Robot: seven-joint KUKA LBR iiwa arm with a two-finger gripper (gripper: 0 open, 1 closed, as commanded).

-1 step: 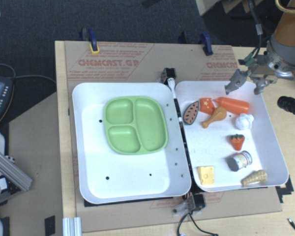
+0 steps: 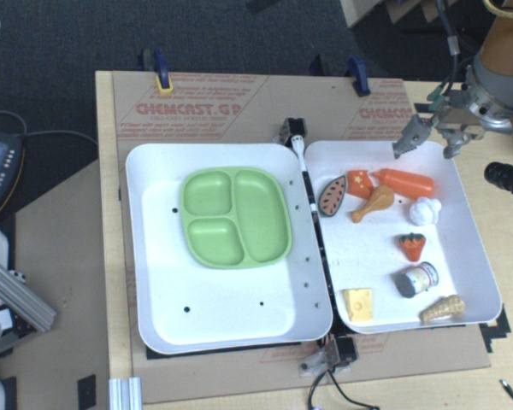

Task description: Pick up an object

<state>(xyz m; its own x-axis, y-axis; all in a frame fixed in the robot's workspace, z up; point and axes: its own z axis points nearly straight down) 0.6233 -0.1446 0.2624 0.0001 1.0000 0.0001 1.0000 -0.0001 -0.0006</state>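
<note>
White bins: two shallow bins side by side on a brown board; the left bin (image 2: 154,297) holds a plate, the right bin (image 2: 470,254) holds the toys.
Landmark: the right bin; every place below is told against it.
Plate: pale green, three compartments (image 2: 237,217), lying flat in the left bin, left of the right bin's near wall.
Gripper: (image 2: 430,141) hangs over the right bin's far edge, toward its right corner; its two fingers stand spread apart, with nothing between them.
Arm: grey wrist (image 2: 496,92) comes in past the right bin's far right corner.
Carrot: orange, long (image 2: 404,181), lying in the far part of the right bin, just below the gripper and apart from it.
Drumstick: tan (image 2: 374,202), tilted, in the far half of the bin, touching or just beside the carrot's left end.
Melon slice: dark, seeded (image 2: 331,196), at the bin's far left, beside its left wall.
Red piece: small (image 2: 358,184), between melon slice and carrot; what it is cannot be told.
White ball: (image 2: 424,211), right of the drumstick, below the carrot's right end.
Strawberry: red (image 2: 413,245), middle of the bin, toward the right.
Can: small, on its side (image 2: 416,279), just below the strawberry.
Cheese: yellow block (image 2: 357,303), near the bin's front edge, left of centre.
Cone: tan (image 2: 443,309), at the bin's front right corner.
</note>
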